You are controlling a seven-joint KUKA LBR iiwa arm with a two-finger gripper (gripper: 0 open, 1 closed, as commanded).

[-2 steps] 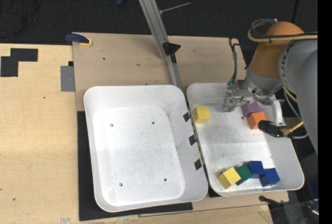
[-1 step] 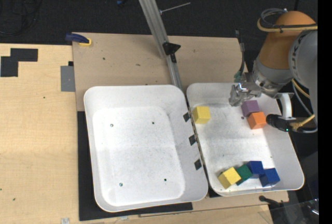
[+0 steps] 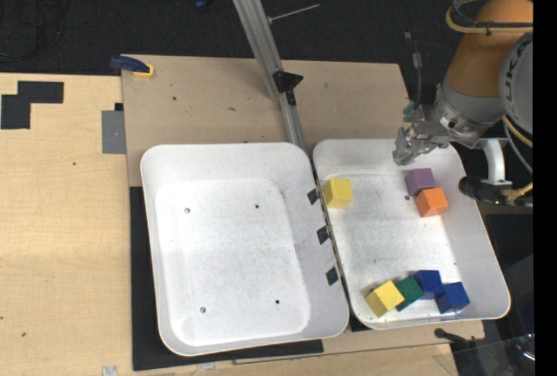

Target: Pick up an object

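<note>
1. The arm (image 3: 487, 52) comes in from the right, its orange band showing above the grey wrist, and the gripper (image 3: 409, 148) hangs over the far edge of the right bin (image 3: 487, 252).
2. The claw is small and seen from above at a slant, so I cannot tell its state; nothing is visibly held in it.
3. Just below the gripper, inside the right bin, sits a purple block (image 3: 419, 180), with an orange block (image 3: 431, 201) touching it on the near side.
4. A yellow block (image 3: 338, 191) lies against the right bin's left wall, well apart from those two.
5. At the near end of the right bin a cluster lies close together: a second yellow block (image 3: 384, 297), a green block (image 3: 407, 290), and two blue blocks (image 3: 428, 281) (image 3: 452, 297).
6. The left bin (image 3: 226, 244) stands beside the right one, their rims meeting where three small black clips (image 3: 321, 233) sit.
7. Both bins rest on a brown board (image 3: 209, 100) over a dark mat.
8. A pale wooden table (image 3: 61, 218) lies to the left, marked with black and grey patches.
9. A slanted metal rail (image 3: 259, 35) rises from between the bins toward the dark background, where cables lie on the floor.
10. A small blue and yellow object (image 3: 132, 65), perhaps a clamp, sits at the board's far left corner.
</note>
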